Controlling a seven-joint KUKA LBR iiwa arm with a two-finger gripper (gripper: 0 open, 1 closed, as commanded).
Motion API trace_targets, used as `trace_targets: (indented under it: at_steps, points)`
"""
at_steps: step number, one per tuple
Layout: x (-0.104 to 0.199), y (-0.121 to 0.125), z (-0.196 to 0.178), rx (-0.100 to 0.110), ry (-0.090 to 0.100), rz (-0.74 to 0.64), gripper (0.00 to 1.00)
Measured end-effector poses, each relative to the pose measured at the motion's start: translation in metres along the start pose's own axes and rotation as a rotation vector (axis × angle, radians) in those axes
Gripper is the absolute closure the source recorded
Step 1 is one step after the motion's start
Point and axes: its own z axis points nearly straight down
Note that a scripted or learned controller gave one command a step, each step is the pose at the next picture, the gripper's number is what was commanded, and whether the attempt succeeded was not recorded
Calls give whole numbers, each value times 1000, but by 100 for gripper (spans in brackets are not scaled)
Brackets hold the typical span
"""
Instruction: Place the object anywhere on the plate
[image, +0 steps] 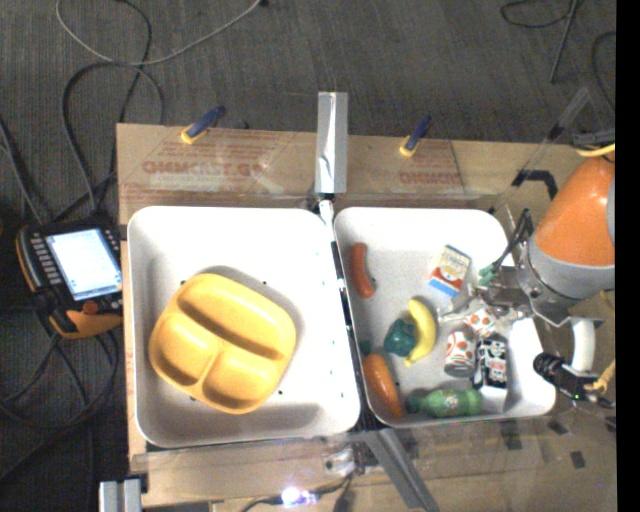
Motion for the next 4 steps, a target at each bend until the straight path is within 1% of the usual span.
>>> trace_targets:
  at_steps: [1,2,3,4]
  points:
    - [1,0,-8,3,0,-1,100]
    - [45,-31,-16,2,-2,-21,100]
    - [90,-37,-4,3,-1,-103,100]
    - [122,-40,-5,3,-2,-230,100]
